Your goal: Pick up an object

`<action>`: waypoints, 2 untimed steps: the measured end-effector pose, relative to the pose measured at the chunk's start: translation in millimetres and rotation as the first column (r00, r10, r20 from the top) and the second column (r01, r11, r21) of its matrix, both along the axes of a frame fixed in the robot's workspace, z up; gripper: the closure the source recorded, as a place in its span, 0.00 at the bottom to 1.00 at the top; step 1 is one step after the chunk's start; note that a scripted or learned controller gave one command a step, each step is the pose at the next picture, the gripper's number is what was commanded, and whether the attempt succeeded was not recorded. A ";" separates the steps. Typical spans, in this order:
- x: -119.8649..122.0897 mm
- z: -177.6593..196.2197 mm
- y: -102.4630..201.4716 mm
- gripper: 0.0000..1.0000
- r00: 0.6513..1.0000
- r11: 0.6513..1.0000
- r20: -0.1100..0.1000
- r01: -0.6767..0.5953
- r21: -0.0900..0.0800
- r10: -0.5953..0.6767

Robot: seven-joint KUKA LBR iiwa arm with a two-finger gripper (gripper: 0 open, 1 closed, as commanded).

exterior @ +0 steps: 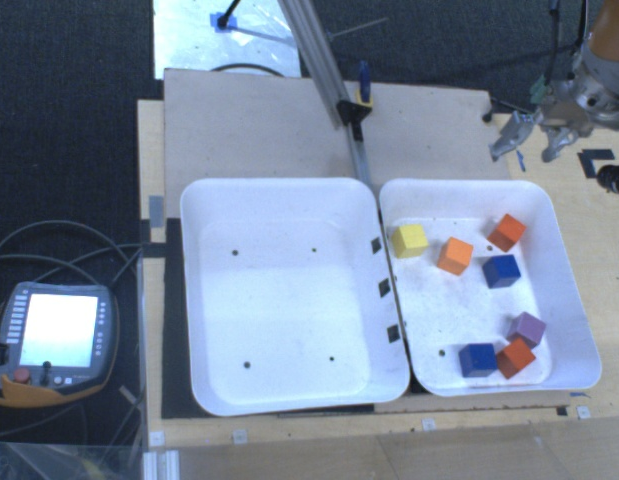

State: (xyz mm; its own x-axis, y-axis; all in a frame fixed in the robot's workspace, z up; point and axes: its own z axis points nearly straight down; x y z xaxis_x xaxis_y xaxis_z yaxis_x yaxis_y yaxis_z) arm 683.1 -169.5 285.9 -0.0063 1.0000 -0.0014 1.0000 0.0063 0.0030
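Tabletop (259, 128) carries two white bins; the left bin (204, 268) sits beside the right bin (564, 268), which holds the cubes: yellow cube (410, 240), orange cube (454, 256), blue cube (501, 270), purple cube (527, 327). End effector (534, 140) hovers beyond the right bin's far rim, fingers spread, gripping nothing.
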 end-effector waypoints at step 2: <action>1.7 -41.1 -2.9 0.00 1.000 1.000 -0.003 0.003 0.000 -0.003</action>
State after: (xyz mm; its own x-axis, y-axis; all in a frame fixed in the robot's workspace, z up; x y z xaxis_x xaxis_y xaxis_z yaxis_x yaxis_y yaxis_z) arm 684.8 -172.4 244.7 -0.0035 1.0000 -0.0014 1.0000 0.0035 -0.0003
